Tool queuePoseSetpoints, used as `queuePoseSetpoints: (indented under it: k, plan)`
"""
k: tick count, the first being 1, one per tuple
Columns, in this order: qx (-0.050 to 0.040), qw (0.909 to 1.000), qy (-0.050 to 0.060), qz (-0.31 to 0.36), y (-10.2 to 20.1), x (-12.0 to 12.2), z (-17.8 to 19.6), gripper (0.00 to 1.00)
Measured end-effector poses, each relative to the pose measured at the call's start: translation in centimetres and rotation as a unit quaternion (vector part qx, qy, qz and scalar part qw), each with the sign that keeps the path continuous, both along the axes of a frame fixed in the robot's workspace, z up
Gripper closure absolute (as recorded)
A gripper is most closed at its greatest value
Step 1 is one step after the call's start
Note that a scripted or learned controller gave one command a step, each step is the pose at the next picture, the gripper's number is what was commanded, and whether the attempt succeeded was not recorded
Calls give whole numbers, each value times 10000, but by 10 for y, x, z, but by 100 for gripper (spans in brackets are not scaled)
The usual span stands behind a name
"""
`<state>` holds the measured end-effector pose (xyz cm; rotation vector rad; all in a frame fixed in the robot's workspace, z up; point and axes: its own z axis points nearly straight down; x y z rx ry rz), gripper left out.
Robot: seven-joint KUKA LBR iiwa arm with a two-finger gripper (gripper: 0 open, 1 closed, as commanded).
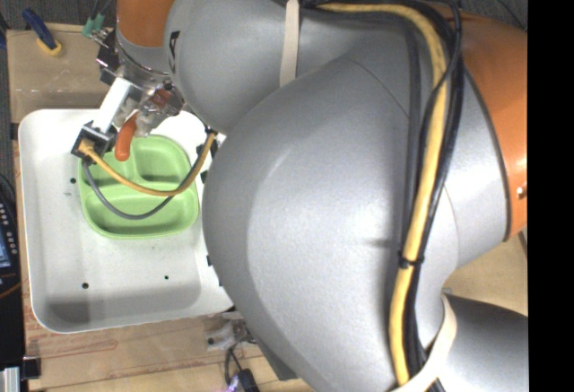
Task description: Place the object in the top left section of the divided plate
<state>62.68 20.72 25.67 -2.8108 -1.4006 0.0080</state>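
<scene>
A green divided plate [175,211] lies in the left white bin [54,238], towards its upper part. My gripper [134,118] hangs over the plate's upper left edge. A small, elongated orange object [124,144] sits between its fingers, pointing down at the plate's top left area, and the gripper is shut on it. A yellow cable and a grey cable [134,186] loop from the wrist across the plate and hide part of its dividers.
The arm's large grey body [359,202] covers the right side of the view, including the right bin. A blue and yellow tool [41,30] lies on the wooden bench beyond the left bin. The bin's lower half is bare white floor.
</scene>
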Motion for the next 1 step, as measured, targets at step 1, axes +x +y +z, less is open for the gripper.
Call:
queuePoseSetpoints:
  k: [1]
  plan:
    - [6, 9954, 15, 955, -37, -1, -89, 100]
